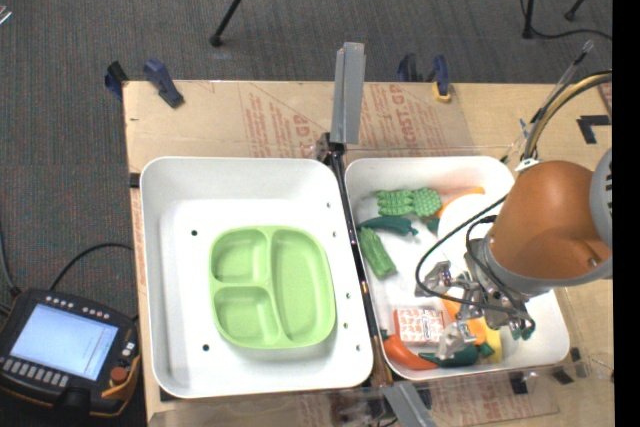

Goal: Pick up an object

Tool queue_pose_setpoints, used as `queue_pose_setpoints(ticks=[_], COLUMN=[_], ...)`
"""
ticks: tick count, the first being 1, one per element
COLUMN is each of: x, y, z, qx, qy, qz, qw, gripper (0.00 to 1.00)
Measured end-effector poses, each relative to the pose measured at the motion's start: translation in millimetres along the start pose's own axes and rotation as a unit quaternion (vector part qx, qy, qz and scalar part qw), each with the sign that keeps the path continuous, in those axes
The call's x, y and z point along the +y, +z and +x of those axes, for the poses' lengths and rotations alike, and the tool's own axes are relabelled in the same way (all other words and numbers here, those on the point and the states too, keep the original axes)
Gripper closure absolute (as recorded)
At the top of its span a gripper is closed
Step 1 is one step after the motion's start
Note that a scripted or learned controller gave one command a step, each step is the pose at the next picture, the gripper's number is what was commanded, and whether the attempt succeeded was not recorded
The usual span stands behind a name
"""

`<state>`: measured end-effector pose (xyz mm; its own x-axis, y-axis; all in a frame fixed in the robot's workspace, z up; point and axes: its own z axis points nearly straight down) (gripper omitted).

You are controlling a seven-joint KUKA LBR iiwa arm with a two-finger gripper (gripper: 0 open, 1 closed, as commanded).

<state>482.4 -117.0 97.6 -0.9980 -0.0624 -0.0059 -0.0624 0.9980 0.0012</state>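
My gripper hangs low over the near right part of the right bin, under the orange band of the arm. It is right above a pile of small toys: a white box with a red pattern, an orange carrot-like piece, a yellow piece and a dark teal piece. Further back in the same bin lie a bumpy green toy, a long green vegetable and an orange-and-white piece. The arm hides part of the bin's right side.
The left bin holds a light green divided plate. A grey post stands at the back between the bins. Cables loop off the wrist over the right bin. A teach pendant lies at the lower left.
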Motion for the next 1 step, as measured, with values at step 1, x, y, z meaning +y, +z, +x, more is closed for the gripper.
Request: queue_pose_setpoints(ticks=[1], x=[1.3], y=[-9.2], z=[-1.0], qx=[-0.001], qy=[-0.003], qz=[0.000], qw=[1.0000], gripper=[1.00])
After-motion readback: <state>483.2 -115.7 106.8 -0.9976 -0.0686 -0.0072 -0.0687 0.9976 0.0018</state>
